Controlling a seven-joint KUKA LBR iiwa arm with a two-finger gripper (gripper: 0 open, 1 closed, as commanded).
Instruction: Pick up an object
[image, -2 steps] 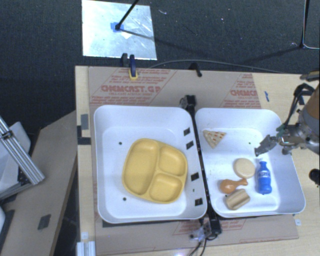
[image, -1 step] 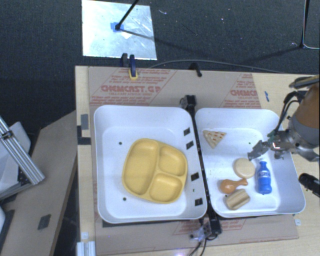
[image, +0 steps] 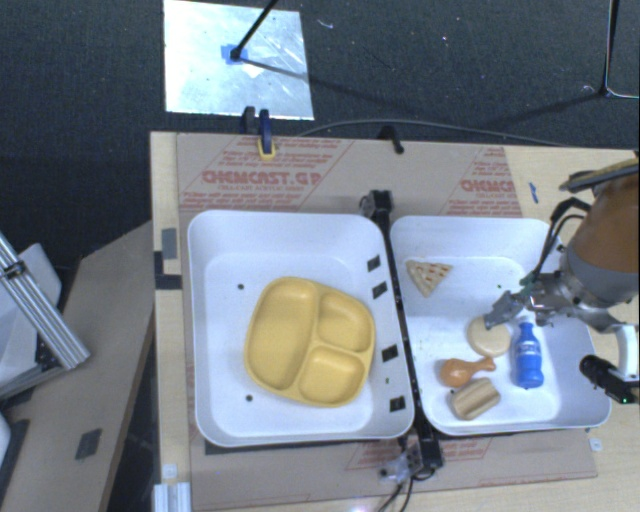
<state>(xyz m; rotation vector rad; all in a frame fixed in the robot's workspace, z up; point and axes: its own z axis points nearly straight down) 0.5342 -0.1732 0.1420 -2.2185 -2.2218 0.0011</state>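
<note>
1. Gripper (image: 515, 308) hovers in the right bin (image: 450, 250), toward its right wall; whether it is released or clenched cannot be told.
2. Blue bottle (image: 527, 355) stands just beside it, toward the bin's near edge, long axis running far-to-near.

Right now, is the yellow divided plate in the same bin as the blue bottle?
No, the yellow plate lies in the left bin, while the blue bottle is in the right bin.
</note>
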